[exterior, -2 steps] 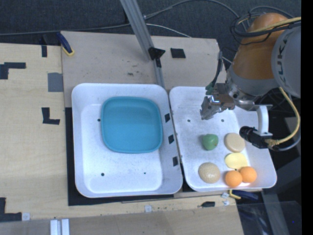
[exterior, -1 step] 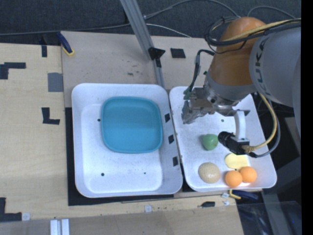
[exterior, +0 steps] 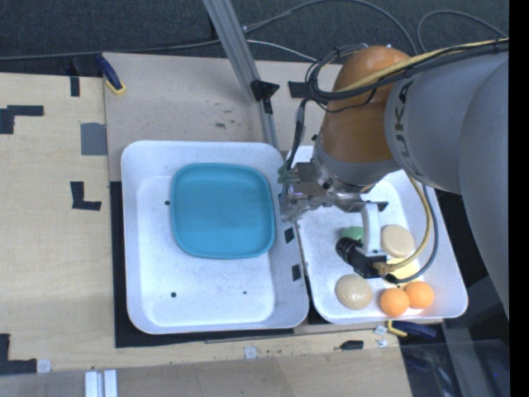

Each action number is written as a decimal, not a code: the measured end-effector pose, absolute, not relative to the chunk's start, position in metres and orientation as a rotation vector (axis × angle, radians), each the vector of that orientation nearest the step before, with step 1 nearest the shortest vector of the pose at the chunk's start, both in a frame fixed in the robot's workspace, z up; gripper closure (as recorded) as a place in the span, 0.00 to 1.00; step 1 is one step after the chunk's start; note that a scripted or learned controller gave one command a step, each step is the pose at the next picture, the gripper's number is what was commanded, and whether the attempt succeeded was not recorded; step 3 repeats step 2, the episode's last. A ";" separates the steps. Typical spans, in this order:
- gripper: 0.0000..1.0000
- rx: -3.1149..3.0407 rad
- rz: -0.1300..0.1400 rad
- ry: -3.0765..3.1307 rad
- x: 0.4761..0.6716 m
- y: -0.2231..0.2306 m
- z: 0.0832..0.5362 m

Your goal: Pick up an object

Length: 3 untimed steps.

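Hovering at the wall between the bins: gripper [exterior: 291, 195], grasp hidden under the wrist, cannot tell whether spread or closed; nothing seen held. Pickup judged not yet done; approach and grasp remain.

Candidates, right bin [exterior: 450, 304], near end: orange balls [exterior: 395, 302], beige lumps [exterior: 354, 291], all rounded, no clear long axis or heading.

Left bin [exterior: 149, 304]: blue plate [exterior: 221, 211], flat, rounded square, sides roughly equal.
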<state>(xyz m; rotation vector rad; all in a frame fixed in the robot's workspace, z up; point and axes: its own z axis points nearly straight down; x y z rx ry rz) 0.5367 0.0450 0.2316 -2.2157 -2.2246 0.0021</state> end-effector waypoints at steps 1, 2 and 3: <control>1.00 -2.215 0.001 -2.225 0.520 0.096 0.220; 0.00 -2.221 0.001 -2.222 0.520 0.093 0.220; 0.00 -2.221 0.001 -2.222 0.520 0.093 0.220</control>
